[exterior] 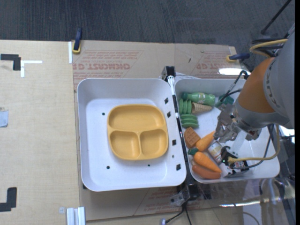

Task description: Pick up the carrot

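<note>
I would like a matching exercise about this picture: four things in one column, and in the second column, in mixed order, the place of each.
Things:
1. yellow divided plate
2. green bottle
3. carrot
4. gripper

Places:
A. near the front edge of the right bin
B. at the far end of the right bin
C. in the middle of the left bin
D. above the right bin, close to the orange toy food pieces

Pairs: 1-C, 2-B, 3-A, 4-D
</note>
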### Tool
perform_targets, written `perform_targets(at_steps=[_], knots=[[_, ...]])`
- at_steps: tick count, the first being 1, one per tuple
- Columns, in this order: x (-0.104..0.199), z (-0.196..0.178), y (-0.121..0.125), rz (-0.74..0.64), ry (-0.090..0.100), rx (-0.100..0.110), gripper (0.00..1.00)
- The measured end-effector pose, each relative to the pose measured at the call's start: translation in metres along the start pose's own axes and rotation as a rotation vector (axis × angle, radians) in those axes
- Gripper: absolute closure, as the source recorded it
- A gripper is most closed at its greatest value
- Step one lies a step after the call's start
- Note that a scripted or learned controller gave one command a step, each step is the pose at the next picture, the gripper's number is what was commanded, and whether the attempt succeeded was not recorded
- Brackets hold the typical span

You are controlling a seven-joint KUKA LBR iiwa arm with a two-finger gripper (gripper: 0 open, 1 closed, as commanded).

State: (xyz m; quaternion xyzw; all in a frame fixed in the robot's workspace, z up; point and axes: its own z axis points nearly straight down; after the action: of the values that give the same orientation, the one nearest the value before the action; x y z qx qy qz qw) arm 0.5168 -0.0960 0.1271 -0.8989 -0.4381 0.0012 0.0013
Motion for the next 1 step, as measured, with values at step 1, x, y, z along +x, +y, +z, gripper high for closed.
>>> perform_targets(at_steps=[1], knots=[[-0.0001,0.0,0.0,0.0,0.0,0.0,0.0]])
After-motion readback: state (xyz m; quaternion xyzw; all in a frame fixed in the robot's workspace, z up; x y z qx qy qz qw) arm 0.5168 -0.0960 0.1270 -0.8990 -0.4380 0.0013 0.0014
